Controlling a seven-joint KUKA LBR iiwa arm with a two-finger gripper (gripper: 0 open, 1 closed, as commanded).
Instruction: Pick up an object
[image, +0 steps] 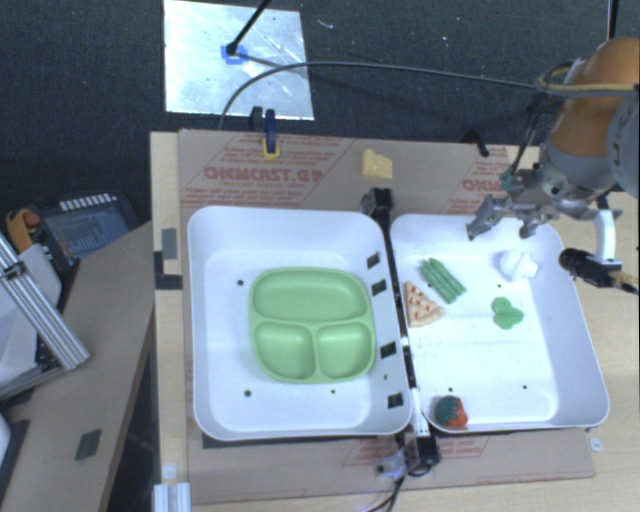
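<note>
1. Above right bin (560, 400) far edge: end effector (507, 222), fingers spread, gripping nothing.
2. Just below it: white lump (516, 264); further left, ridged green piece (441, 279), pizza slice (421, 304).

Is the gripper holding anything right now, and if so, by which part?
Nothing is held. The gripper hangs open above the right bin's far edge, with no object between its fingers.

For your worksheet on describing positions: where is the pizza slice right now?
The pizza slice lies in the right bin, close to its left wall, just below the green beans.
</note>
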